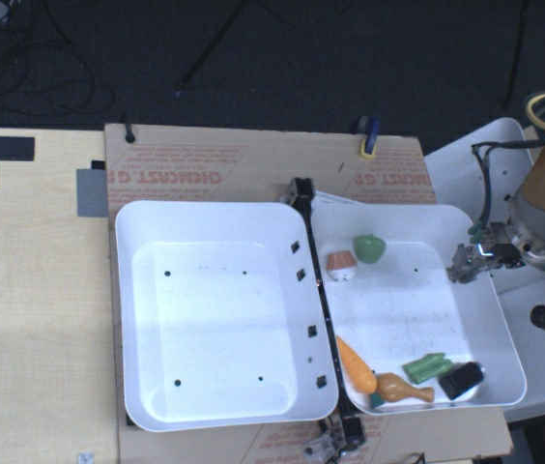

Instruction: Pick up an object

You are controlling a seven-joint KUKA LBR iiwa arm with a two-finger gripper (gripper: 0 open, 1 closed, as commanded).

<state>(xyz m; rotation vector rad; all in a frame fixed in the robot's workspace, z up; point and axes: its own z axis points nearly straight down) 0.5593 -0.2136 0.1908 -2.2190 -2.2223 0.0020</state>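
Note:
My gripper (pixel 468 262) hangs over the right rim of the right bin (pixel 417 307), at the end of the grey arm reaching in from the right. No object shows in it. Inside that bin, a round green object (pixel 370 248) and a small white and red piece (pixel 340 265) lie near the back left. Along the front edge lie an orange carrot (pixel 357 363), a tan gourd-shaped piece (pixel 405 390), a flat green item (pixel 425 366) and a black block (pixel 461 380). All of them lie well apart from the gripper.
The left bin (pixel 142 317) sits beside the right one, joined by a black divider strip (pixel 316 288). Both rest on a cardboard sheet (pixel 215 167) on the wooden bench. A blue clamp (pixel 369 135) holds the cardboard's back edge.

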